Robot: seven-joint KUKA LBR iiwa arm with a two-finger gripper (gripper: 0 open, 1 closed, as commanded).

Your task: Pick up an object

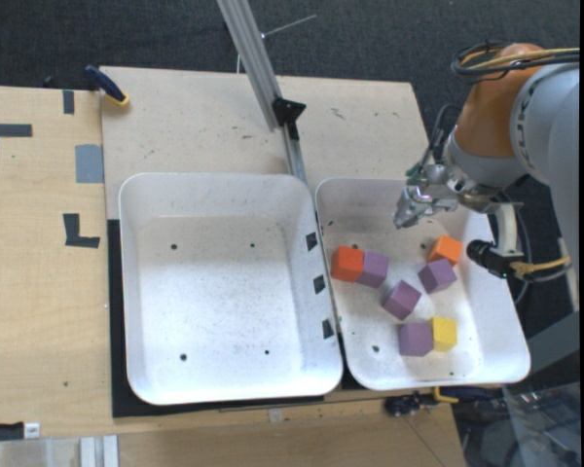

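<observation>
White plastic forms both shallow bins, which sit side by side on the bench: the left bin (224,290) and the right bin (496,348), their inner rims touching along the middle. Seven small blocks lie in the right bin. An orange block (347,263) sits touching a purple block (374,269) near the bin's left wall. A second purple block (401,299) lies just beside them toward the centre, and a third purple block (437,276) rests to its right, touching a smaller orange block (446,250) near the right wall. Toward the front edge, a fourth purple block (416,339) sits touching a yellow block (445,334).

The grey arm (545,125), with its orange band, reaches in from the right, and the gripper (412,212) hangs over the back part of the right bin, above bare floor, apart from all the blocks. Nothing shows between its fingers; whether they are spread or pressed together cannot be told at this angle and size.

An aluminium bar (253,52) slants down from the top toward the gap between the bins. A blue-and-yellow clamp (107,86) lies on the wooden bench (39,212) at the upper left, near patches of grey tape (90,163).
</observation>
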